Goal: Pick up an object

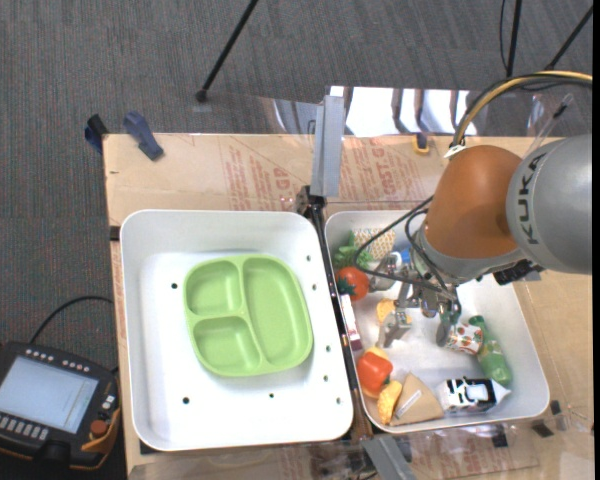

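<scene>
I see the arm (520,208) reaching in from the right of the frame, its orange band over the right bin (533,368). The end effector (423,323) hangs low in the middle of that bin, fingers (398,326) spread apart with bare white floor between them; nothing sits in the gap.

Just right of the end effector lies a small printed can (464,336), tilted, touching or nearly touching a green item (496,361) beside it. To the left, by the bin's left wall, I see a red tomato (352,283); a small orange piece (385,310) sits close to the left finger. Lower left in the bin are a red pepper (374,371), a yellow corn-like piece (389,400) and a tan wedge (416,401), bunched together. A black-and-white item (470,393) lies at the lower right. Under the wrist, at the upper left of the bin, things are crowded and I cannot tell them apart.

The left bin (140,268) holds a green divided plate (247,314). A teach pendant (45,398) sits at the lower left, off the worktop (210,173).
</scene>
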Motion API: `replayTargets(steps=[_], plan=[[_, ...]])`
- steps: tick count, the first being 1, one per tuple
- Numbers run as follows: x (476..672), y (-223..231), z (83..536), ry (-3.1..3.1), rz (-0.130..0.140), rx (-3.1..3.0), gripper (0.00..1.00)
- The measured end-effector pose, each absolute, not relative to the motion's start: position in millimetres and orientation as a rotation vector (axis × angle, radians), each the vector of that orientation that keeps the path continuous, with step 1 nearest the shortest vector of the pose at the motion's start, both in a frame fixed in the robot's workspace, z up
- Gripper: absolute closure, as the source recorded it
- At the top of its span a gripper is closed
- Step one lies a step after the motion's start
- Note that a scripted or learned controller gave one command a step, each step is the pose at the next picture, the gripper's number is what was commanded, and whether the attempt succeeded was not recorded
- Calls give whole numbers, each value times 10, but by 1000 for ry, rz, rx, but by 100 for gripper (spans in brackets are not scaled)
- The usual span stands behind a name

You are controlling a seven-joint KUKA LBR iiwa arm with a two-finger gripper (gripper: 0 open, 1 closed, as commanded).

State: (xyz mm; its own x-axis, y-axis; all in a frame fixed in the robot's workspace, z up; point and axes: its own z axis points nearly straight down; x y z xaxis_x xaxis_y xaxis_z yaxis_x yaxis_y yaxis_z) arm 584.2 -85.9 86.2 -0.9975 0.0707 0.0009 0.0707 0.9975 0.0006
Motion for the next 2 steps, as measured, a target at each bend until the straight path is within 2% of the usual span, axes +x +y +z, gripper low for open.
replayTargets(steps=[1,2], plan=[[5078,-857,863,-3140,2,-63,0],[4753,-1474,854,-3120,-3,-327,0]])
